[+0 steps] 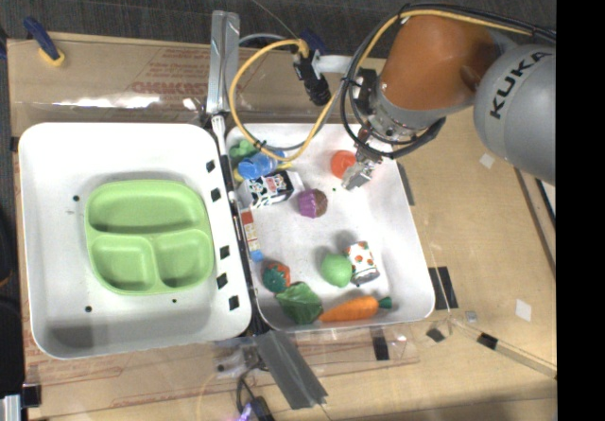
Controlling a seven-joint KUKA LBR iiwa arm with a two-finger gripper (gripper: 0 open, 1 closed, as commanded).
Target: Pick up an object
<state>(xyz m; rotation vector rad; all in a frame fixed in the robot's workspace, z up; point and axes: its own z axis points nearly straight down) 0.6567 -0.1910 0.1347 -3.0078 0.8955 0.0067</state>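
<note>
The jaws (360,170) hang over the right bin (406,220), just beside a red toy (342,163), whether parted or closed cannot be told, with a purple ball (313,203), green ball (336,269) and carrot (352,309) lying loose below; a green tray (148,236) sits in the left bin (47,183).

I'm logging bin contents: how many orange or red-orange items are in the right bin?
2: a carrot along the near wall and a red-orange ball at the far side beside the gripper. Others may be hidden under the arm.
</note>
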